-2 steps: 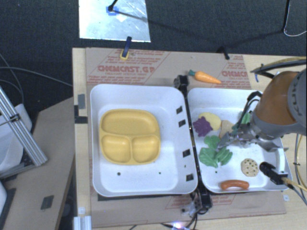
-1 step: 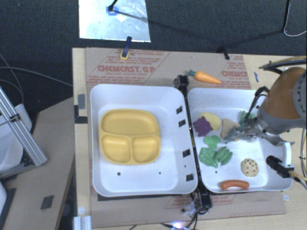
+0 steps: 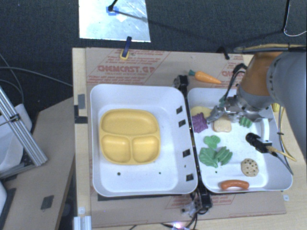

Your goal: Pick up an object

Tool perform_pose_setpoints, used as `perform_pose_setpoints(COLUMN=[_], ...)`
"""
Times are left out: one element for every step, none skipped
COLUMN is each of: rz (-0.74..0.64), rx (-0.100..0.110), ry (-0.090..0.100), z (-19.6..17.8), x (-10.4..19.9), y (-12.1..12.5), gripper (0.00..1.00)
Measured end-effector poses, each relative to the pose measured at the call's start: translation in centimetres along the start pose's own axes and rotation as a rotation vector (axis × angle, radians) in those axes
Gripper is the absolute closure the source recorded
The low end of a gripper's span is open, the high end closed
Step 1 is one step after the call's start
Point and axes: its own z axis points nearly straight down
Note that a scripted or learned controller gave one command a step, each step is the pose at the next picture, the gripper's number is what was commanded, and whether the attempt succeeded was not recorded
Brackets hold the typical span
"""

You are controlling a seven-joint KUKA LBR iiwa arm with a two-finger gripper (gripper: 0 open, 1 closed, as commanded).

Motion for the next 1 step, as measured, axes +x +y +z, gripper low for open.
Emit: perform_pose_setpoints(rz=[0.005], rx=[0.002], ry=[-0.001], z=[-1.03], x=[-0.37], y=[-0.25], gripper=[1.0])
